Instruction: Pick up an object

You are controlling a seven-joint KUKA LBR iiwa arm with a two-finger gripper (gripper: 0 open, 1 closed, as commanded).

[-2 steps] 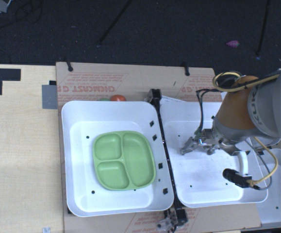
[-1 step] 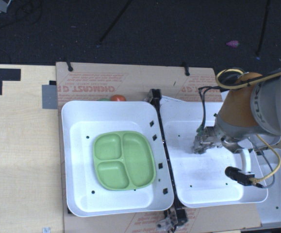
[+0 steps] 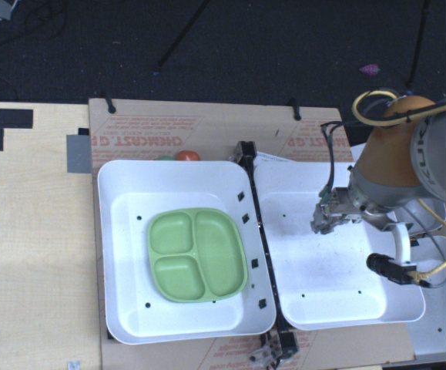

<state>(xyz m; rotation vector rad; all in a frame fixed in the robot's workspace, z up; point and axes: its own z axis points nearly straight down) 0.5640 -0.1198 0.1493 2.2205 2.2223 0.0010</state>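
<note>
A light green plate (image 3: 196, 253) with three compartments lies flat in the middle of the left bin (image 3: 122, 206). My gripper (image 3: 323, 223) hangs low over the right bin (image 3: 338, 299), near that bin's upper right part, at the end of the grey and orange arm (image 3: 396, 156). Nothing shows between or under its fingers. The bin floor below it is bare white.
A small red and green object (image 3: 182, 157) sits just behind the left bin's far rim, on the cardboard sheet (image 3: 207, 129). A black divider strip (image 3: 255, 230) runs between the bins. Cables and a black part (image 3: 392, 270) hang off the arm over the right bin's right edge.
</note>
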